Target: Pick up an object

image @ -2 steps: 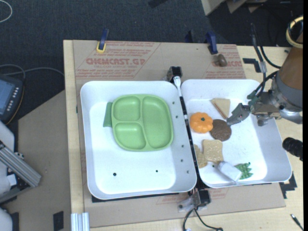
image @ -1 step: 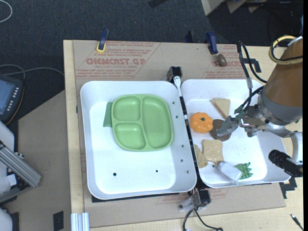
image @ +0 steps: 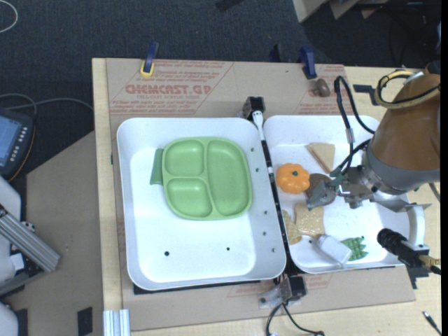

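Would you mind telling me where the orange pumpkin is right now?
The pumpkin sits in the right bin, close to its left wall, with the pincer just to its right and a tan slice beyond it.

Orange pumpkin (image: 292, 178) in right bin (image: 294, 128)

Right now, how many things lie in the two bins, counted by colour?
Green: 2, the divided plate and the small green item
Orange: 1, the pumpkin
Tan: 2, the wedge and the flat slab
White: 1, the small block
Total: 6
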